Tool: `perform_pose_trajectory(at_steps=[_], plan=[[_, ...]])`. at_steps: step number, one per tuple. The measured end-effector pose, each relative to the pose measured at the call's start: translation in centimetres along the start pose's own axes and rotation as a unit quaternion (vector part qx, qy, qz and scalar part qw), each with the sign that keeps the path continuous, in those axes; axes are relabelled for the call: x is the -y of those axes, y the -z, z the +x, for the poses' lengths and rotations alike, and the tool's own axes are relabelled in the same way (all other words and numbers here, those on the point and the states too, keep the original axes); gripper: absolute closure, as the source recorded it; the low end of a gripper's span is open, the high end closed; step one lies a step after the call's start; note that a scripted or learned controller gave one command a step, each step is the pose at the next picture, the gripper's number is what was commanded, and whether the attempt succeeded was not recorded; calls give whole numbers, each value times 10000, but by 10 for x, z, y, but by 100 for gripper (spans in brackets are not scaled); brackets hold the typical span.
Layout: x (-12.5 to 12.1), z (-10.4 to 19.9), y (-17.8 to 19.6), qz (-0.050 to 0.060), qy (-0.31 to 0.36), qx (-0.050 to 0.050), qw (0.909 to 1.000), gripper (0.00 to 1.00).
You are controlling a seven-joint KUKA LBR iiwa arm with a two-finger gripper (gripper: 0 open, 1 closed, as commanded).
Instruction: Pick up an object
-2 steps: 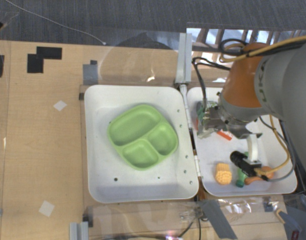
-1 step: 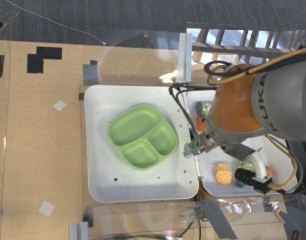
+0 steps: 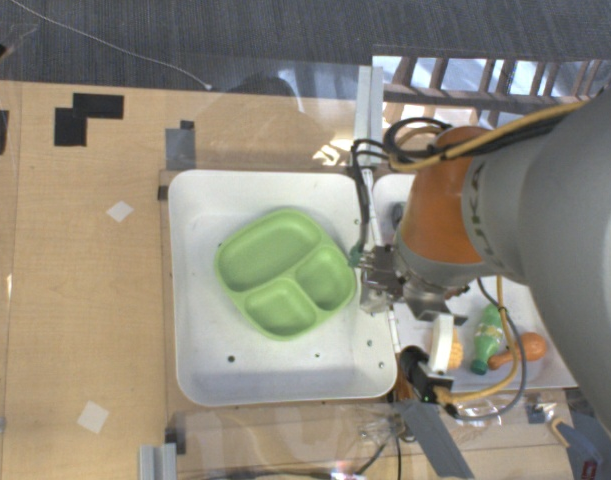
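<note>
A green three-compartment plate lies in the left white bin, slightly right of its middle. The grey arm with its orange band hangs over the divide between the two bins, and the wrist covers most of the right bin. The gripper sits low at the plate's right edge, its fingers hidden under the wrist. In the right bin, a yellow corn cob, a green bottle and an orange object peek out below the arm.
The left bin's rim runs along the front. Cables loop from the wrist over the bins' shared wall. A wooden bench with black markers lies to the left. A metal rack stands behind the right bin.
</note>
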State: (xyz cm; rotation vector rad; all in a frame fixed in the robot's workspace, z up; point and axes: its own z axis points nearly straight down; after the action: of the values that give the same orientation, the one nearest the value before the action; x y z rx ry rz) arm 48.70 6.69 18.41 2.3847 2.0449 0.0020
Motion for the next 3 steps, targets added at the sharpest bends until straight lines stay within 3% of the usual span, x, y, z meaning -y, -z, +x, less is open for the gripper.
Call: perform_pose_trajectory(at_steps=[1,2,3], plan=[[-10,53,21,6,-2612,0,9653,100],[17,108,27,10,-651,0,9979,100],[16,110,39,-3,2262,-1,9741,100]])
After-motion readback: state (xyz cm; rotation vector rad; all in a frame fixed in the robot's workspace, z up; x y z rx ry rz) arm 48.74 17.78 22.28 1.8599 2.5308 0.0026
